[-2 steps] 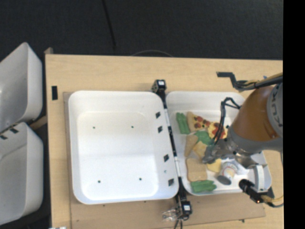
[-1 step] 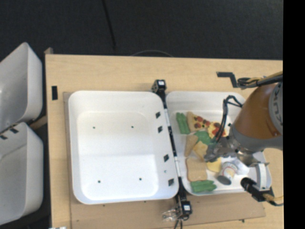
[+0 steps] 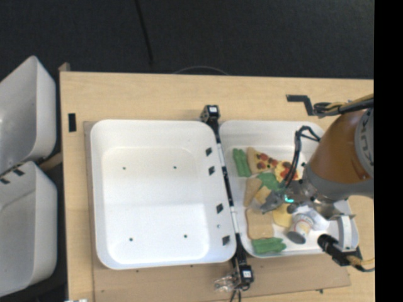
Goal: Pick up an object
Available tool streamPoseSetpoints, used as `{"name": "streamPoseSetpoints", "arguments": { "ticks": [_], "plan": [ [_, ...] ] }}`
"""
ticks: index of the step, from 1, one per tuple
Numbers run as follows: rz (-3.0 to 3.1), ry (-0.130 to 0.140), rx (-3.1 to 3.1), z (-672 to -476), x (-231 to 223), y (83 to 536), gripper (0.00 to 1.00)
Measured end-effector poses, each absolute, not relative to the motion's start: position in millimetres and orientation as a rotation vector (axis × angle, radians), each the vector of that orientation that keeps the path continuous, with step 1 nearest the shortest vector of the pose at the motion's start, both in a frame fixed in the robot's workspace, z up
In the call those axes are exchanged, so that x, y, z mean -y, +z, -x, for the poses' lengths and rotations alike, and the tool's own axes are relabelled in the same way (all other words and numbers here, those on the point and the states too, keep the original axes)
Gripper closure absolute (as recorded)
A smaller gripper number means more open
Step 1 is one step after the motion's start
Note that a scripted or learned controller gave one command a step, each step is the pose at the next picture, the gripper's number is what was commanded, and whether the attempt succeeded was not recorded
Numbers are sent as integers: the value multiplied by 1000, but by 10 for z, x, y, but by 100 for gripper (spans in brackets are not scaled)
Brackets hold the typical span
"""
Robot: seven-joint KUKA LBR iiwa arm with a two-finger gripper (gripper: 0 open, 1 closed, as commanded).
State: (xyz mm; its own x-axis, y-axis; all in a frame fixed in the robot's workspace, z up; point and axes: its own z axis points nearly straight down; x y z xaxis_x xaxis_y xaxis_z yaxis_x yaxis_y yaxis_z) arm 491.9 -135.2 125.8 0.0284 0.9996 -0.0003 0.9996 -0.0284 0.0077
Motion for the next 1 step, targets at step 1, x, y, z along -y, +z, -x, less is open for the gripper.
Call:
{"name": "streamPoseSetpoints", "arguments": {
  "ticks": [1],
  "plan": [
    [-2252, 11, -2177, -4930, 1365, 1363, 100]
  ]
}}
